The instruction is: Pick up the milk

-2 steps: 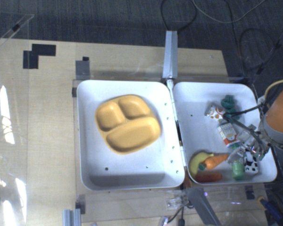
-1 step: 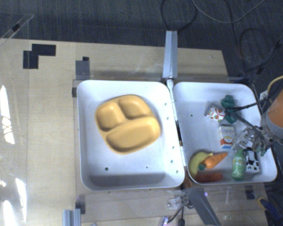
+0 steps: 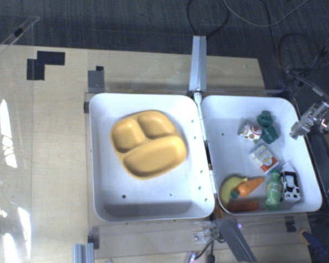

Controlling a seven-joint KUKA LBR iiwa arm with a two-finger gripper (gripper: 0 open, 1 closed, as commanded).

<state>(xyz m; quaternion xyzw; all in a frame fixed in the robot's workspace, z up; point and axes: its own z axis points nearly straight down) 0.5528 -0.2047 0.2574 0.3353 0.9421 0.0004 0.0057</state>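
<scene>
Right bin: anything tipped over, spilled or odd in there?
No spill. The small black-and-white cow-patterned milk carton lies on its side in the near right corner of the white right bin, beside a green plastic bottle, also lying down.

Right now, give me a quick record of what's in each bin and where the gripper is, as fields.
left bin: yellow three-part tray
right bin: milk carton, green bottle, carrot, banana, small juice box, dark green toy, small can
milk: front right corner, beside the green bottle
gripper: at the right bin's right rim, away from the milk
</scene>
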